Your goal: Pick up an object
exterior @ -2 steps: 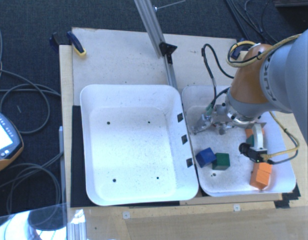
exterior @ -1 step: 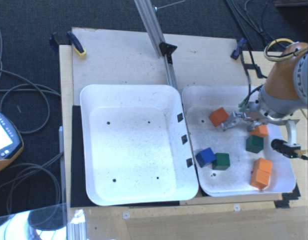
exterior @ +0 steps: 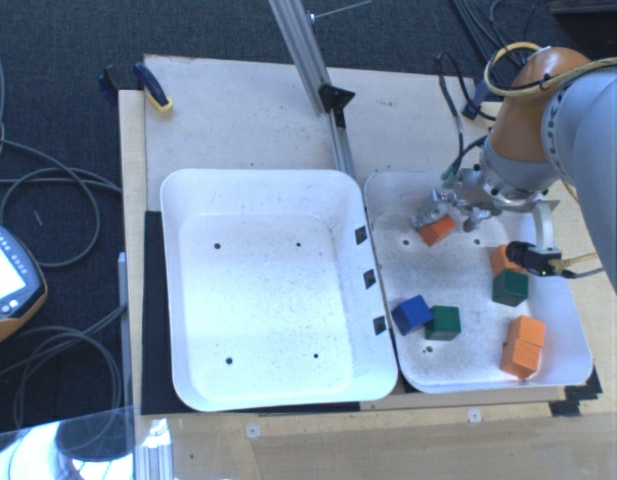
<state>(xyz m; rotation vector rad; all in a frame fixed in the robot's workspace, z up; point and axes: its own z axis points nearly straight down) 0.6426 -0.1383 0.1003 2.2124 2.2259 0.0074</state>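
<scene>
My gripper (exterior: 446, 220) hangs over the back of the right bin (exterior: 468, 378), and a small orange-red block (exterior: 435, 231) sits tilted between its fingertips. The fingers are closed on that block. Loose in the same bin lie a blue block (exterior: 412, 313) touching a green block (exterior: 444, 322) at the front left, a tall orange block (exterior: 523, 346) at the front right, and a dark green block (exterior: 510, 288) with another orange block (exterior: 501, 259) just behind it.
The left bin (exterior: 188, 198) lies beside the right one, divided from it by a rim with black clips. A slanted metal rail (exterior: 303, 43) crosses the back of the bench. A yellow and blue tool (exterior: 153, 86) lies at the back left corner.
</scene>
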